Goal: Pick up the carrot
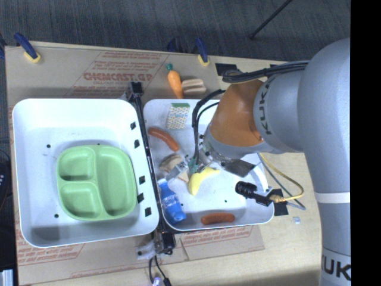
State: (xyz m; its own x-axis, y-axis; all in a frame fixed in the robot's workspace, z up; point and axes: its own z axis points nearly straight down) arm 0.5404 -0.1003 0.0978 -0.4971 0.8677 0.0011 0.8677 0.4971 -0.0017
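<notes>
Lift clear of the right shallow white bin (257,218), swing to the small orange carrot (174,83) lying outside on the surface (107,70) beyond its far rim; gripper (196,162) state impossible to tell

The carrot (174,83) is orange with a green tip. The divided plate (95,182) is pale green, both bins (36,118) white. A banana (201,180) is yellow, a bottle (171,205) blue, two sausages (218,218) reddish-brown. The arm (309,118) is grey with an orange band.
</notes>
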